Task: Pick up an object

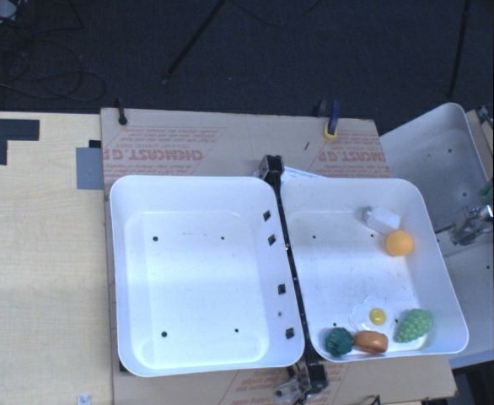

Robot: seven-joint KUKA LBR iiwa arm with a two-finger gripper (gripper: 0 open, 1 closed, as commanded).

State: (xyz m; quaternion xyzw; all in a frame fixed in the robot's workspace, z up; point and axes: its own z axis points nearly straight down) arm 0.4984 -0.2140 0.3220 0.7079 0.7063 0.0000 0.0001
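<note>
Objects gathered in right bin

Lower right of frame: a teal lump, an orange oblong piece with its long axis running left-right, and a green knobbly piece sit along the right bin's near wall. An orange ball sits higher up, beside a pale block that is hard to make out.

Orange ball mid right bin, green toy, orange piece, teal lump along near edge

I can read one marking: red "CHEMCAST GP", printed upside down twice on the brown sheet under both bins
</note>
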